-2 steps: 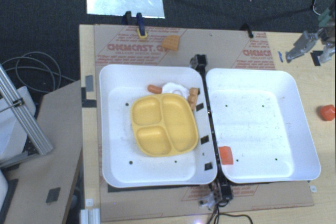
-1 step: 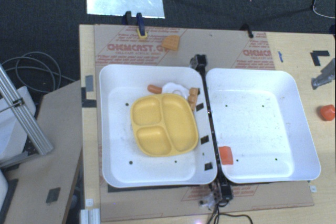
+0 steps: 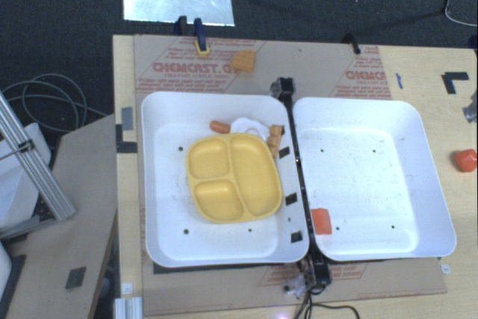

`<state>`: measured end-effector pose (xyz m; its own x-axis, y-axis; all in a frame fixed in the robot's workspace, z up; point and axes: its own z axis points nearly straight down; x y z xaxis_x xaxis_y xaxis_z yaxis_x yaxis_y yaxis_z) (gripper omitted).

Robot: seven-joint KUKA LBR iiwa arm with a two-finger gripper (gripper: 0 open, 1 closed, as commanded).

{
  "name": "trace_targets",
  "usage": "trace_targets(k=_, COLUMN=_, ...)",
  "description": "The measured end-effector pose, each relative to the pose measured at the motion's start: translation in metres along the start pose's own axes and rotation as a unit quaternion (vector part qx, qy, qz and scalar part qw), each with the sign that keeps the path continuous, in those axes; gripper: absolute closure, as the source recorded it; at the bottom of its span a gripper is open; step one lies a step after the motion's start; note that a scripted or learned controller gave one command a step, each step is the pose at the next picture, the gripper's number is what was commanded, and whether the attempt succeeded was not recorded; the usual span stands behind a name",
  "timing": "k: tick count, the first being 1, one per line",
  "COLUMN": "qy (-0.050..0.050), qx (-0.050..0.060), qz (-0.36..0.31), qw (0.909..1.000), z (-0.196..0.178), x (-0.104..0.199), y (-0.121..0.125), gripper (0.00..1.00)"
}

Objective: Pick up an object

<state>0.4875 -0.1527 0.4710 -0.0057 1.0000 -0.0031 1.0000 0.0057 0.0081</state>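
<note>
A yellow divided plate (image 3: 233,179) is seen lying in the left bin (image 3: 160,183), with a small orange piece (image 3: 219,127) just behind it. A red block (image 3: 321,220) is set in the right bin (image 3: 418,160), at its near left corner. A grey part (image 3: 470,110) at the surface's right edge is possibly the arm.

On the brown sheet (image 3: 314,60) under the bins I can read red "CHEMCAST" printed at the far left, with a smaller line beneath it too blurred to make out, and what looks like the same word, slanted, at the far right.
</note>
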Motion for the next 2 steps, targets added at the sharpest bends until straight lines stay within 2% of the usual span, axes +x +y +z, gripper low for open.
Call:
trace_targets(k=1, qy=0.0, qx=0.0, qz=0.0, qw=1.0, z=0.0, x=0.0, y=0.0, gripper=0.0)
trace_targets(k=2, qy=-0.001, qx=0.001, qz=0.004, qw=1.0, z=-0.016, x=-0.057, y=-0.001, gripper=0.0)
